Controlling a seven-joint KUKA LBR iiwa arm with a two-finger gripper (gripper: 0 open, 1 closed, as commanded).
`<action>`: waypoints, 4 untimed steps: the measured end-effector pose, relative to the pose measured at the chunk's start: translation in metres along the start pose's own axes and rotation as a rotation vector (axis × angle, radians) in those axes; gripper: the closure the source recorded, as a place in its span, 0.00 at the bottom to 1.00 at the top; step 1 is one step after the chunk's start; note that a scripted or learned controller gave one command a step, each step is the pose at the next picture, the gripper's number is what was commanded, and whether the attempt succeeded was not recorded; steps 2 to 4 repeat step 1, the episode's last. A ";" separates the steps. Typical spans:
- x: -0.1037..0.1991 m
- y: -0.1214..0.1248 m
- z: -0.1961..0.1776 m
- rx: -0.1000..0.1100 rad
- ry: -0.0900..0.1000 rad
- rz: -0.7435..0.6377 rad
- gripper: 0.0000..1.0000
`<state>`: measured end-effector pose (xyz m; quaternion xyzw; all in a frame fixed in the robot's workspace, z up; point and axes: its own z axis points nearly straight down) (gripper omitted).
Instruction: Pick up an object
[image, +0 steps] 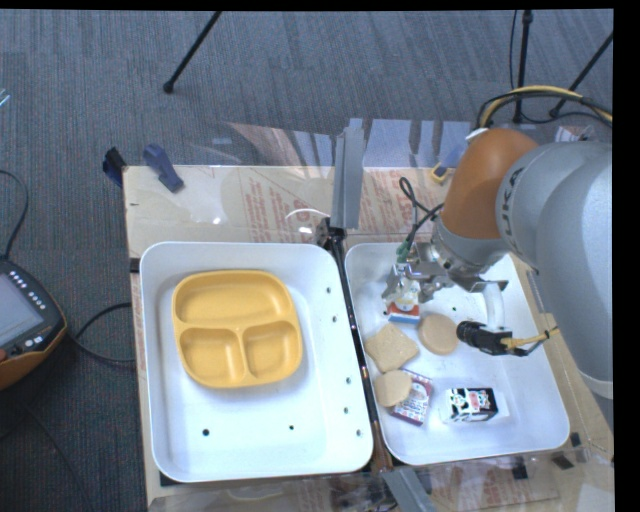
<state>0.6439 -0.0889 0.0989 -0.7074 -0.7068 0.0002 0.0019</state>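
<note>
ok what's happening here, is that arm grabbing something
A grey arm with an orange band reaches in from the right over the right bin. Its claw is down at a small red, white and blue item near the bin's upper left. Whether it has hold of anything cannot be told. Toast-like slices, a round piece and a small carton lie nearby. The left bin holds a yellow divided tray.

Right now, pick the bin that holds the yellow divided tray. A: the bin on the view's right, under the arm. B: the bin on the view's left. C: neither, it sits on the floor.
B: the yellow divided tray lies flat in the left bin, while the arm reaches over the right bin.
</note>
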 end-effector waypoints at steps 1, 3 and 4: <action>0.057 -0.006 -0.094 -0.011 0.000 -0.007 1.00; 0.057 -0.006 -0.094 -0.011 0.000 -0.007 1.00; 0.057 -0.006 -0.094 -0.011 0.000 -0.007 1.00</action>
